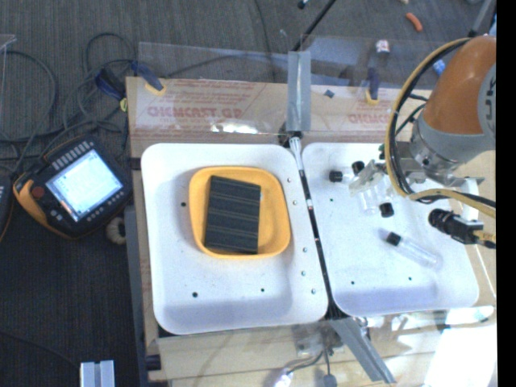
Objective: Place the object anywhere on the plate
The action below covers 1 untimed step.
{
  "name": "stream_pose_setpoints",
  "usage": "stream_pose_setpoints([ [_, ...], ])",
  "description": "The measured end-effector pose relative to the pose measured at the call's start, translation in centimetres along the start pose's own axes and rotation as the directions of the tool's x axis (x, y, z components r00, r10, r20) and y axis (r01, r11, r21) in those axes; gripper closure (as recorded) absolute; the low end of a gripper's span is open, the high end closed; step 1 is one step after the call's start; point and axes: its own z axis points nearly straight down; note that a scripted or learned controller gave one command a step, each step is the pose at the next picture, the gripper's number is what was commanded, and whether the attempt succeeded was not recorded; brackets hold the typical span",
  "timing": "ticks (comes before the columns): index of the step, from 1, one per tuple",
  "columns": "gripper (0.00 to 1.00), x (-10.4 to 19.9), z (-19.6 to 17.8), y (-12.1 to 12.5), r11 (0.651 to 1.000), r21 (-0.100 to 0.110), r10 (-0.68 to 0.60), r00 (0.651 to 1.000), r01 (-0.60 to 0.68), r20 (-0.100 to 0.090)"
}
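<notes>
Looming closest to the lens, the grey-and-orange arm [455, 95] is reaching over the right bin [403, 293], its hand [372, 185] sitting low there; how far it is opening cannot be told. Across the divide, the dark ribbed object [233, 214] is lying flat on the yellow plate [276, 216] in the left bin [165, 240].

The bench [242, 115] carries two shallow white bins side by side, touching along their inner rims. The left bin [161, 240] holds a yellow plate [278, 216] with a dark ribbed block [233, 214] on it. The right bin [355, 285] holds small clear, black-capped vials [409, 248].
</notes>
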Motion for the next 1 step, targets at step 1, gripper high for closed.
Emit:
stream_pose_setpoints([
  [1, 0.00, 0.00, -0.01, 0.01, 1.000, 0.000, 0.000, 1.000, 0.000, 0.000],
])
